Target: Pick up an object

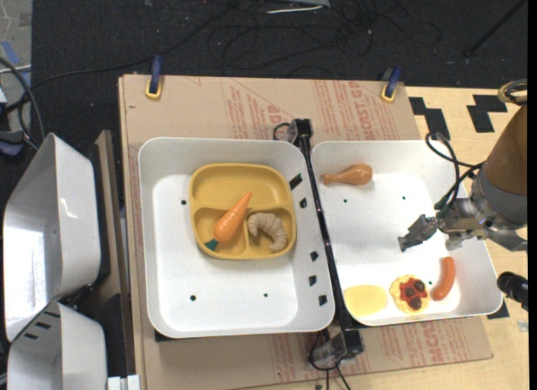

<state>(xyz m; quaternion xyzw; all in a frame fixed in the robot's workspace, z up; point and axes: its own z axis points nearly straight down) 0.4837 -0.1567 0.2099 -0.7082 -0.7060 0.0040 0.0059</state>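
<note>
Nearest the camera, the sausage [443, 278] lies in the right bin [382, 212], long axis running near-to-far, just near and right of my gripper [417, 234]; whether it is spread, I cannot tell.

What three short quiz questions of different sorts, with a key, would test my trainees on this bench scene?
1. True or false: the carrot lies in the yellow tray.
2. Which bin holds the sausage? A left, B right.
3. Fill in: beside the carrot, in the next compartment, lies a ___.

Key: 1 true. 2 B; it lies in the right bin below the claw, near the small pizza. 3 shrimp.
</note>
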